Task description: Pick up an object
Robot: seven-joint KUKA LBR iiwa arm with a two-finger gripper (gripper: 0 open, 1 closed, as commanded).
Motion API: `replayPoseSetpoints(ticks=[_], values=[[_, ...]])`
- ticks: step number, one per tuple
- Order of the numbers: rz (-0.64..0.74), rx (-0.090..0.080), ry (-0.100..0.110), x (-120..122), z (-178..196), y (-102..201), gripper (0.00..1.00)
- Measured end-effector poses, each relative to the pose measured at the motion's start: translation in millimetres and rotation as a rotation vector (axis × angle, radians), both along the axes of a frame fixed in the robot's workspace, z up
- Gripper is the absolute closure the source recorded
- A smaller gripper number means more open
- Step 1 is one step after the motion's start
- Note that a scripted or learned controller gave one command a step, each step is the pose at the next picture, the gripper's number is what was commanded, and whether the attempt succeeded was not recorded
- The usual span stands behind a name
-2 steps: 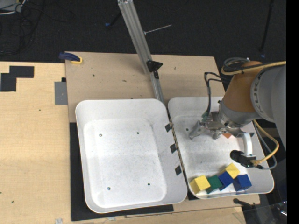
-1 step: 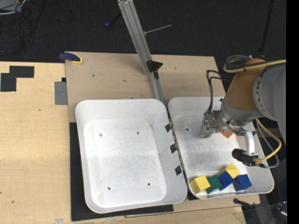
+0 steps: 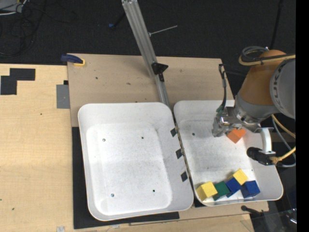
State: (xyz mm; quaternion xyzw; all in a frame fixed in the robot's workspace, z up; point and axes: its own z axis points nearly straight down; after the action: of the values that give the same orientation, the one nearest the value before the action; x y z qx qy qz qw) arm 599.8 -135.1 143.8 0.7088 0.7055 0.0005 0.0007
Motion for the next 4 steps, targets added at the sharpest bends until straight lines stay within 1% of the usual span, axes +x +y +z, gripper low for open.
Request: replayPoseSetpoints(ticks=[1,2,3,4], values=[[0.003,0.0,0.0,-5.4,44.5,1.0,1.0],[0.005,-0.001,-0.002,-4.6,96.7,-0.3,1.0],[0.009,0.003,0.006,4.7,84.7,56.2,1.0],[0.009,0.003,0.002,23.5,90.5,110.4,1.0]])
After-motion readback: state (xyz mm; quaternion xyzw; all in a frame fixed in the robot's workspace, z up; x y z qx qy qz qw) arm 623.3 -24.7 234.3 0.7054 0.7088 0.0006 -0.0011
